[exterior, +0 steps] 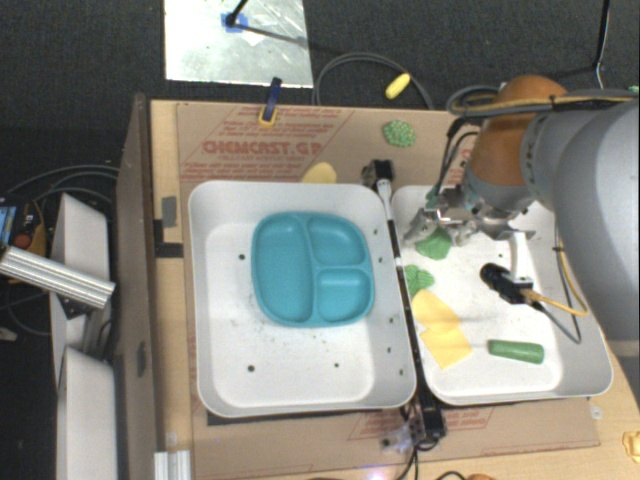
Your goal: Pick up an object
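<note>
My gripper (432, 224) hangs low over the far left corner of the right bin (580, 368). A crumpled green leafy piece (436, 249) lies right under and just in front of it, touching or nearly touching. Closer to the front sit a second small green piece (420, 279), a flat yellow piece (441, 330) and a green cylinder (515, 349) on its side. The grey arm with its orange band (515, 118) covers the bin's far right part.
The left bin (230, 368) holds a blue divided plate (311, 269). Behind the bins, on the cardboard, lie a yellow lump (320, 174), a green disc (399, 133) and a small yellow item (398, 86). The divider between the bins (400, 278) runs close to the gripper's left.
</note>
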